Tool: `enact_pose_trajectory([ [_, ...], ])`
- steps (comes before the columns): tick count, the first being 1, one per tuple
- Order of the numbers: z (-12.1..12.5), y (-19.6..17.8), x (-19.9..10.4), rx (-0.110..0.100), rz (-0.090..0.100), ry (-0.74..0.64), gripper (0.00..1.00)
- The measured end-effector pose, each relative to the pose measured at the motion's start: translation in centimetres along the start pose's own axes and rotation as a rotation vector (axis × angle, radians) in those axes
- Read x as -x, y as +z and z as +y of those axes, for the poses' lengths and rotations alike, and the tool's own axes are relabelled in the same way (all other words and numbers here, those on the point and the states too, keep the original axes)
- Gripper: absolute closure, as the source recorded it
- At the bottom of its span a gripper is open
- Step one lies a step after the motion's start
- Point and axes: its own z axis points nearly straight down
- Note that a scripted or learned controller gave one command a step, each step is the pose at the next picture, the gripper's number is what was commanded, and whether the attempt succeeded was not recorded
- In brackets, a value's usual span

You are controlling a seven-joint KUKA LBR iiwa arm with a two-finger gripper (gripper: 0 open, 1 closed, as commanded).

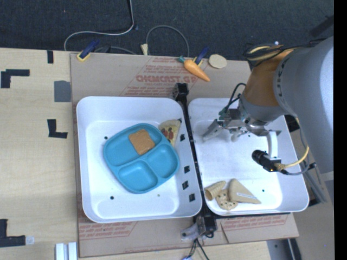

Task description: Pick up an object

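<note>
Two tan pieces (234,194), a small cone and a wedge, lie touching at the near edge of the right bin (293,199). Up the bin, apart from them, the gripper (221,130) hovers low over bare white floor, fingers spread wide with nothing between. Across the divider, the left bin (89,161) holds a blue tray (142,161) with a brown square (142,141) in one compartment. A carrot (196,69) lies on the cardboard beyond.

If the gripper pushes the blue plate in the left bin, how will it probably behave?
The blue plate looks like stiff plastic, so it would likely slide flat, not bend. Its low shape makes tipping unlikely. The toast on it might shift.
</note>
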Motion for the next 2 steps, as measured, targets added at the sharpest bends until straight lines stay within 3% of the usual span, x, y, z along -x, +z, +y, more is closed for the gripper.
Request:
enact_pose_trajectory([
  [1,5.1,2.2,-0.6,0.0,-0.002,0.004,0.0],
  [2,6.7,2.9,0.1,-0.001,-0.002,0.005,0.0],
])
